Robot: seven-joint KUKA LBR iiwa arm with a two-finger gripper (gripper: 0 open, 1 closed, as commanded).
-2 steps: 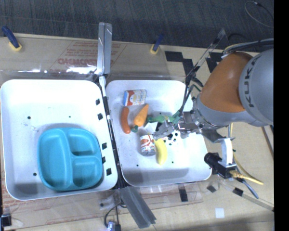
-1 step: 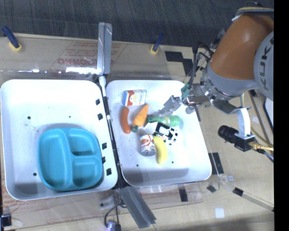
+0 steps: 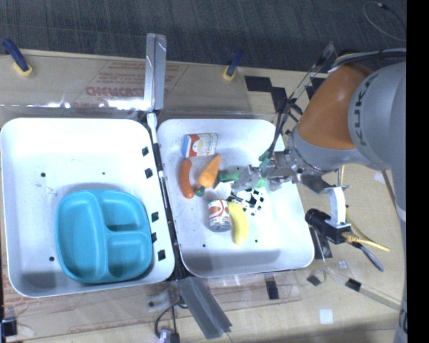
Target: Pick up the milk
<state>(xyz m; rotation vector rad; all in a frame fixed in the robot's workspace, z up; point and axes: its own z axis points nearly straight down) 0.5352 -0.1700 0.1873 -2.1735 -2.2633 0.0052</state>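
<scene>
Right bin [image 3: 286, 252] crowded centrally, milk [image 3: 252, 198] beneath tool [image 3: 256, 181], grip unclear, walls well apart.

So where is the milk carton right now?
The black-and-white spotted milk carton lies in the right white bin, near its middle, just right of the small tin can and above the yellow banana.

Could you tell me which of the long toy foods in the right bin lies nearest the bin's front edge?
The yellow banana; it lies beside the can, closer to the front edge than the orange carrot and the hot dog.
</scene>
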